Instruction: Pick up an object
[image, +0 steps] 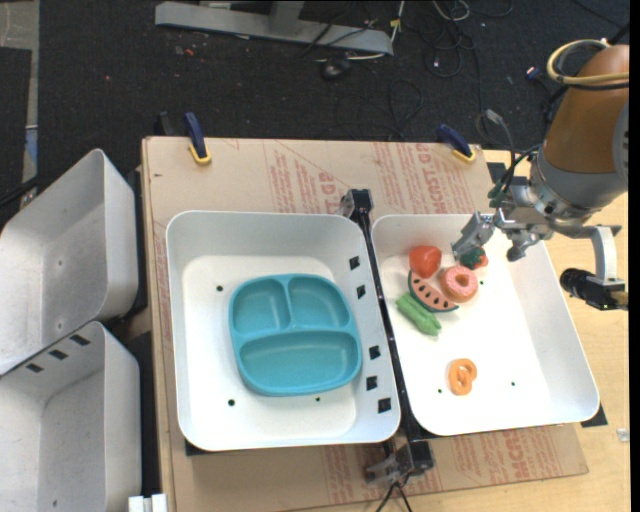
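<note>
Toy foods lie in the right bin (540, 380): a red tomato (424, 260), a watermelon slice (430, 294), a pink donut (461, 283), a green pea pod (418, 314) and, apart near the front, an orange pretzel (461, 376). My gripper (496, 244) hangs over the bin's back part, just right of and above the donut. Its two fingers stand spread apart, open, and nothing shows between them. The left fingertip (470, 243) is close over a small dark green piece (473, 262) beside the donut.
The left bin (190, 300) holds a teal divided plate (295, 335). A black divider with clips (372, 300) runs between the bins. Two spare white bins (60, 300) sit off the bench at the left. Clamps (198, 140) hold the board's far edge.
</note>
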